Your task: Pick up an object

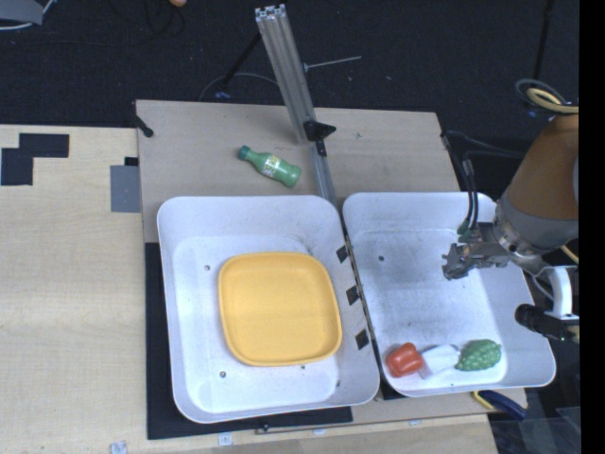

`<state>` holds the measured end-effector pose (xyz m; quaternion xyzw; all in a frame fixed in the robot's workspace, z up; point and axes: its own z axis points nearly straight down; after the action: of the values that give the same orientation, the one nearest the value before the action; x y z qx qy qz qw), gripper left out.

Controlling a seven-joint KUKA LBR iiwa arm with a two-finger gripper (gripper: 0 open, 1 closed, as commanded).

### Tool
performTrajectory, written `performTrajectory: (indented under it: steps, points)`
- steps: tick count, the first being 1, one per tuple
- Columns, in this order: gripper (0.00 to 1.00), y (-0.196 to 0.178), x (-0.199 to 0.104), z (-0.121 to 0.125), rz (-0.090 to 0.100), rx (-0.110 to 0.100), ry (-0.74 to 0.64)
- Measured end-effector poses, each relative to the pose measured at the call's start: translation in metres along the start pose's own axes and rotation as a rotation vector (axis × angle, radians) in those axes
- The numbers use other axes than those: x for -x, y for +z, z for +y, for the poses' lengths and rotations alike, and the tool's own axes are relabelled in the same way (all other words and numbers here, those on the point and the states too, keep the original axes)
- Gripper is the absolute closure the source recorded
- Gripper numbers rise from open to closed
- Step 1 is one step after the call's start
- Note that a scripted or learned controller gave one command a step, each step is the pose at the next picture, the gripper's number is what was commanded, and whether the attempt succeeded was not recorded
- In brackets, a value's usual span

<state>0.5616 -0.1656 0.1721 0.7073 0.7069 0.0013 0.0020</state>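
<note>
The pincer (458, 261) hangs over the right bin (416, 244) near its right wall; whether it is open or closed cannot be told. A red pepper (405, 358), a white piece (440, 358) and a green toy (479, 355) lie along that bin's near edge. A yellow plate (279, 307) sits in the left bin (189, 253), and a green bottle (269, 165) lies on the surface (378, 149) behind.

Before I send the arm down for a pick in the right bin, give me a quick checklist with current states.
1. Targets in right bin: red object, white object, green object along its near edge: ok.
2. Gripper above a target: not ok, over bare floor.
3. Finger opening: cannot tell.
4. Objects spaced for a clean grasp: not ok, close together.
5. Yellow plate out of the way, in the left bin: ok.
</note>
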Motion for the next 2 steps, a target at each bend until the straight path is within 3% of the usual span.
performTrajectory:
  steps: [1, 2]
  points:
    - [1.00, -0.048, 0.001, 0.001, 0.000, -0.001, 0.000]
    - [1.00, -0.054, -0.045, 0.002, 0.001, -0.004, -0.003]
